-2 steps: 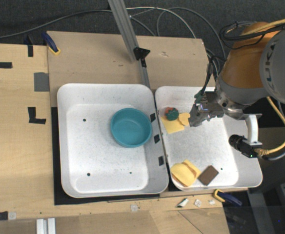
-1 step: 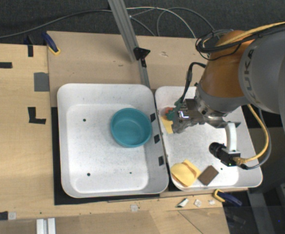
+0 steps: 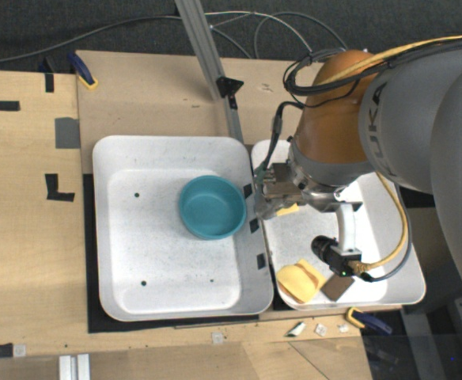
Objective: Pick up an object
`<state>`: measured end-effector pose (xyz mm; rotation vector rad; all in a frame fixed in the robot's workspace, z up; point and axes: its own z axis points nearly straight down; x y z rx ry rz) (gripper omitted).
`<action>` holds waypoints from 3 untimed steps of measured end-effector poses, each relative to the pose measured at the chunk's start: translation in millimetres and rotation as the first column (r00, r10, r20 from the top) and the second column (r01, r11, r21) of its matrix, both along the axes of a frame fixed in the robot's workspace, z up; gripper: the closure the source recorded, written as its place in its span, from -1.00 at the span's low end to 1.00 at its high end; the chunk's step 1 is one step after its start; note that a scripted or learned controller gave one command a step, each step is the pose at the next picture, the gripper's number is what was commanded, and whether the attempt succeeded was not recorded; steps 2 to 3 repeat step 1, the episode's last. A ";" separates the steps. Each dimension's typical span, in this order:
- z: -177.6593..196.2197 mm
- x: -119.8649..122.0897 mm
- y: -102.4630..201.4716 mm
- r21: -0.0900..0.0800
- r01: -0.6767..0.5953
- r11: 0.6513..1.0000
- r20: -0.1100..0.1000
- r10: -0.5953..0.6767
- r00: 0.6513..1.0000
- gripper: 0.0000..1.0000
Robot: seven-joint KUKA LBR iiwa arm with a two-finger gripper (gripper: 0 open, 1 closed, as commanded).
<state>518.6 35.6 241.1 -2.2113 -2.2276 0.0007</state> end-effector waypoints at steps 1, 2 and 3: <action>-12.7 -11.5 61.0 -0.001 -0.001 1.000 -0.002 0.001 1.000 1.00; -12.7 -11.5 61.0 -0.001 -0.001 1.000 -0.002 0.001 1.000 1.00; -12.7 -11.5 61.0 -0.001 -0.001 1.000 -0.002 0.001 1.000 1.00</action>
